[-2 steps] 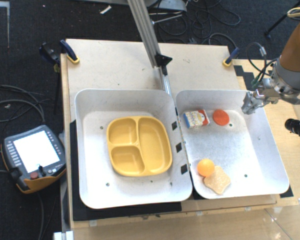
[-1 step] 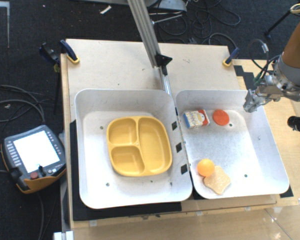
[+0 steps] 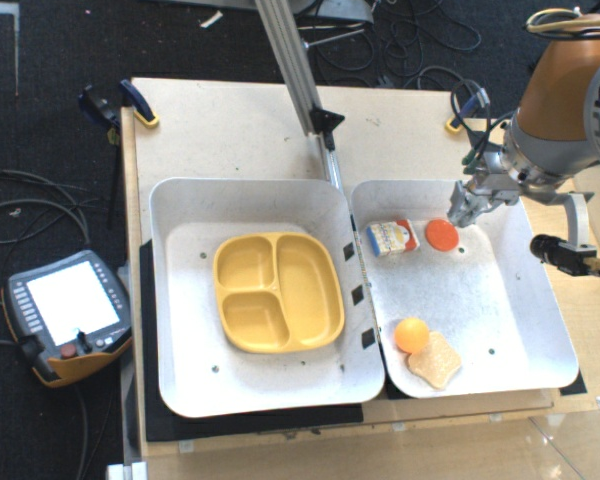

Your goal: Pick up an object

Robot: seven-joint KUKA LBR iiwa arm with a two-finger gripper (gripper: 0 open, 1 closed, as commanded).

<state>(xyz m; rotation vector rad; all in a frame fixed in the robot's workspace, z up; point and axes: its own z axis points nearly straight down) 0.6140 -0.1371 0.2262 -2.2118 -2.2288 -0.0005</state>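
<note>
Bread slice (image 3: 436, 361) and orange ball (image 3: 411, 335) lay well clear of the tool (image 3: 464, 211); its opening was indiscernible. Poised beside the red disc (image 3: 440, 235), it risked nudging it away.

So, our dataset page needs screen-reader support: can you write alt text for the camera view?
The end effector hovers just above a red-orange disc in the right bin, which also holds a small carton, an orange ball and a bread slice. The left bin holds a yellow divided plate.

A pale wooden bench (image 3: 240, 128) is seen from above. Two shallow white bins are set on it side by side, the left bin (image 3: 180, 208) touching the right bin (image 3: 540, 298).
</note>
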